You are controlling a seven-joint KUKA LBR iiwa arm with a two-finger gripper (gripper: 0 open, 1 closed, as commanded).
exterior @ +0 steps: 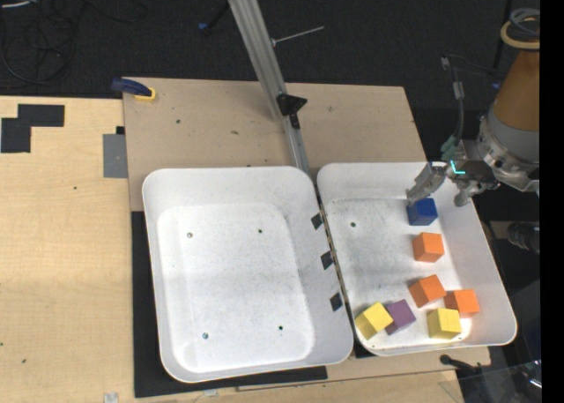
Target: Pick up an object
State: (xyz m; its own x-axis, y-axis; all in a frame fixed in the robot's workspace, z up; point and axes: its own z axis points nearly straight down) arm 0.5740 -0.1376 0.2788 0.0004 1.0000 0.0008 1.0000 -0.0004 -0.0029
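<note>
The right bin (370, 207) holds several small cubes. A blue cube (422, 211) lies near its far right side, with an orange cube (428, 246) just in front of it. Closer to the front are two more orange cubes (426, 289) (463, 302), a purple cube (400, 314) and two yellow cubes (374, 318) (443, 323). My gripper (436, 198) hangs over the bin's far right part, just above the blue cube. Its fingers are spread apart, one finger (423, 182) ending right at the blue cube's top, and nothing is held between them.
The left bin (229, 269) sits beside the right one, joined by black clips (324, 258). A slanted aluminium bar (264, 57) rises behind the bins. A blue and yellow clamp (134, 88) lies at the bench's far left corner.
</note>
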